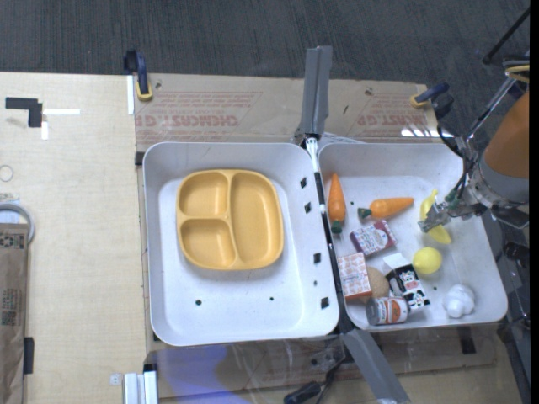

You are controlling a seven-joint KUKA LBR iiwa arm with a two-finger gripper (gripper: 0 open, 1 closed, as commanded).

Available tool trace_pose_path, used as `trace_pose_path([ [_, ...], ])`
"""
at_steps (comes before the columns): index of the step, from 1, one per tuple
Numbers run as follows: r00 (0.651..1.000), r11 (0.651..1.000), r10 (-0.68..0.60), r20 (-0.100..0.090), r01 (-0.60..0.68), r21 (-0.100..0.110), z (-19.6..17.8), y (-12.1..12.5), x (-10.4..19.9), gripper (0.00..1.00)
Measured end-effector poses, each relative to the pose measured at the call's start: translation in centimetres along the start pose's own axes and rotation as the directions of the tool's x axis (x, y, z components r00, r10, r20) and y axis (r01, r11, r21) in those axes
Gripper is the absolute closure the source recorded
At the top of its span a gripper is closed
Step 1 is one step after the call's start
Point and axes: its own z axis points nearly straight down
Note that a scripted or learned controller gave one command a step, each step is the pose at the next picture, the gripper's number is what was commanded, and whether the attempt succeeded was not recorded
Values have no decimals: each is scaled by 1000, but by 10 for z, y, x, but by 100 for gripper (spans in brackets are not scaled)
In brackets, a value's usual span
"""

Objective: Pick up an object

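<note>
Claw (440, 217) is hovering low at the right side of the right bin (493, 263), touching or just above a yellow piece (432, 202) near the bin's far-right wall. Whether it is spread or pinched, cannot tell; nothing is visibly sitting between its tips.

Candidate things are lying in this bin: a lemon (428, 260) just beside the claw, two carrots (392, 206), small packets (370, 239), a white ball (458, 301).

Risks, as judged:
- The claw is working close to the wall, so one tip may be catching the rim rather than closing round the piece.
- The lemon is round and may be rolling away on a glancing touch.
- The yellow piece looks thin; a pinch may be sliding off it.

The yellow divided plate (230, 220) is sitting alone in the left bin (244, 314).
</note>
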Motion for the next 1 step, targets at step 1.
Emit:
trace_pose_path([
  [1,1000,1000,-7,2,7,2,-94,105,84,100],
])
